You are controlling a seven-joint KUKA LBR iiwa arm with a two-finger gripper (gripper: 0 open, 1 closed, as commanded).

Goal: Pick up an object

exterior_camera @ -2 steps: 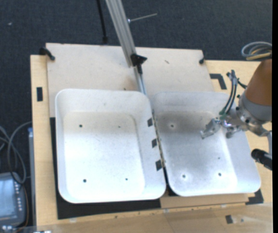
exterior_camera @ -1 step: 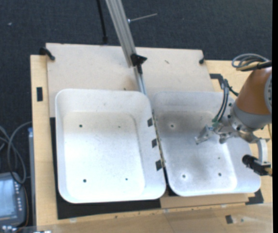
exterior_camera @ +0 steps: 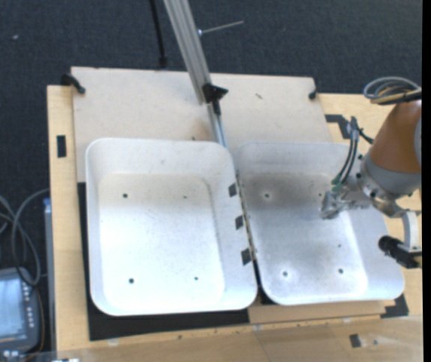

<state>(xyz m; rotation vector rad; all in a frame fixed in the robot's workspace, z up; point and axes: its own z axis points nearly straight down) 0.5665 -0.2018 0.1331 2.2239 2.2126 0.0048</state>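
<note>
Task progress: no pickup is evident; nothing is seen lifted or carried, and the whole of the job appears to remain; the arm (exterior_camera: pixel 396 145), grey with its orange band, reaches in from the right and stands over the right bin (exterior_camera: pixel 276 161); the gripper (exterior_camera: pixel 330 208) sits low inside that bin, toward its right half, close to the floor or perhaps touching it, which cannot be settled from this slant

Task object: no loose item can be made out in either container; the left bin (exterior_camera: pixel 102 164) presents a speckled white floor with a few small dark marks, apparently fixed dots and not goods; the right bin presents the same, with a greyish scuffed patch near its middle; if an object lies beneath the gripper, it is hidden or too small to identify, so its location cannot be stated

Pincer: its tip reads as a small pale cluster against the white floor; whether it is spread or pressed together cannot be told, and nothing is visibly held in it

Judgement: the attempt stands at the reach-down stage at best; a secure grasp and a lift are both outstanding; given no visible target, an empty closure is a real risk
</note>
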